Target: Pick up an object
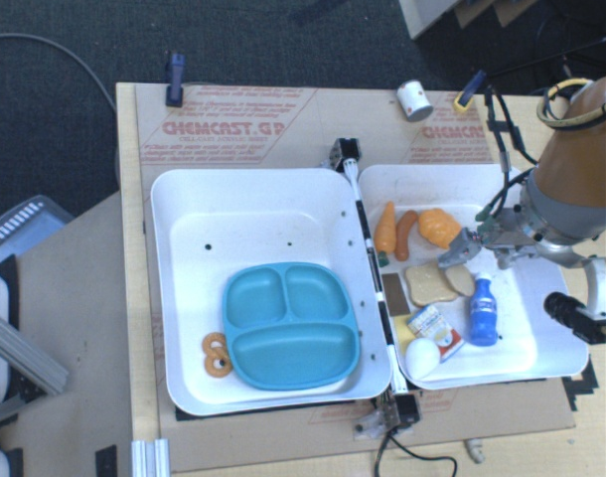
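- Toy food — an orange piece (438, 227), bread slice (431, 284) and blue bottle (483, 311) — lies just beside and below the gripper (460, 250).
- Gripper hovers low, holding nothing visible; finger spread unclear.
- Approach step — next likely lowering onto one item.

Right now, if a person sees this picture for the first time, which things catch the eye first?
The sky-blue plastic tray with three compartments in the left white bin stands out most, with a small brown pretzel beside it. In the right white bin a cluster of toy food draws the eye: an orange carrot, a blue bottle, a white egg. The grey pincer hovers over them.
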Controlling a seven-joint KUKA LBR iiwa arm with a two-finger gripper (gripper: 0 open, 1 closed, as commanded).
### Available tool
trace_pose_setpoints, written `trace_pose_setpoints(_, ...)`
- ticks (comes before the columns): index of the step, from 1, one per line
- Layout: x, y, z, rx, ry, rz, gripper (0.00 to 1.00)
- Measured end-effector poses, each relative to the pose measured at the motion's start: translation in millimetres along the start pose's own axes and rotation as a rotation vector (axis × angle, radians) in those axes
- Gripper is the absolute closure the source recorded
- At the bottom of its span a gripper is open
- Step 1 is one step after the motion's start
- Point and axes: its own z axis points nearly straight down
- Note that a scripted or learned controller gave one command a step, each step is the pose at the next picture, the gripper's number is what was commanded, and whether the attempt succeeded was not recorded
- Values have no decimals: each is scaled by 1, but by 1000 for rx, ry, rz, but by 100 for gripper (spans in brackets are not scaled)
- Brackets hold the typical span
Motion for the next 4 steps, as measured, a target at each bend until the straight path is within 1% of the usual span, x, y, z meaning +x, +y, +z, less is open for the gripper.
trace_pose_setpoints(1, -49, -32, 105, 0, -1, 1, 0)
trace_pose_setpoints(2, -49, -32, 95, -2, -1, 1, 100)
trace_pose_setpoints(3, 24, 19, 105, -3, 0, -2, 100)
trace_pose_setpoints(4, 91, 10, -29, -2, 0, -1, 100)
